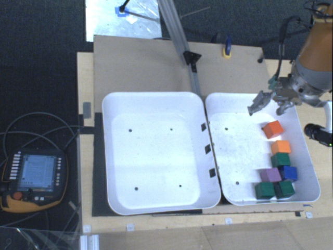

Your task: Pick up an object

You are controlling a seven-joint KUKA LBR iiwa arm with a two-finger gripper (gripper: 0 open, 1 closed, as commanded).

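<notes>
My gripper hangs over the upper right part of the right bin, fingers spread open with nothing between them. Just below and right of it lies an orange-red block on the bin floor. Further down along the bin's right side sit an orange block, a dark green block, a blue block, a purple block, and two green blocks in the lower right corner.
The left bin stands beside the right one, with small black clips along the shared wall. A slanted metal pole crosses above the bins. A teach pendant with cable lies at far left.
</notes>
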